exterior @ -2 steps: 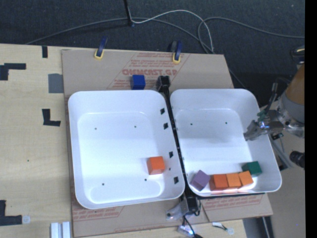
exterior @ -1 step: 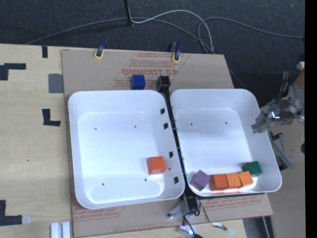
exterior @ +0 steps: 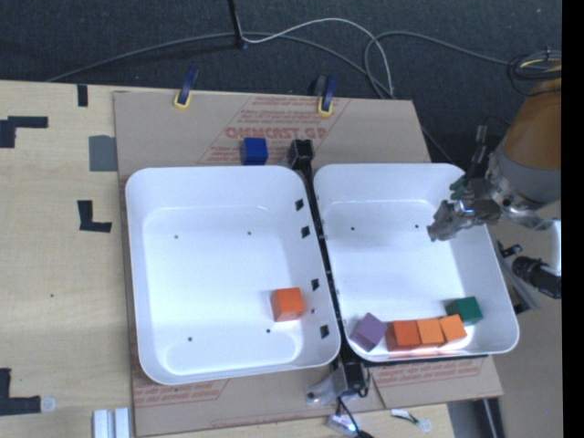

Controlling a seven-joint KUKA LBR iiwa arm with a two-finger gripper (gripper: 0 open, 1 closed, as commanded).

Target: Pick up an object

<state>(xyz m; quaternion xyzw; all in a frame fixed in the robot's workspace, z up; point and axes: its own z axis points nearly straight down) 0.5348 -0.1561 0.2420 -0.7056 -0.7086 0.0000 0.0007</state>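
You've got two white bins on the bench, and I'll place everything off the black divider [exterior: 315, 245] between them. Left bin [exterior: 155, 245] holds one orange cube [exterior: 287, 304], near the divider, toward the front. Right bin [exterior: 493, 336] holds five blocks in a row along the front wall: one purple cube [exterior: 368, 331] closest to the divider, then three orange blocks touching side by side ( [exterior: 401, 335], [exterior: 429, 332], [exterior: 453, 328]), then one green block [exterior: 465, 310] farthest out. The gripper [exterior: 442, 227] hangs over the right bin's far side from the divider, well apart from the row, nothing between its fingers; open or closed, can't tell. One blue cube [exterior: 255, 150] sits on the cardboard behind the bins, just left of the divider's back end.
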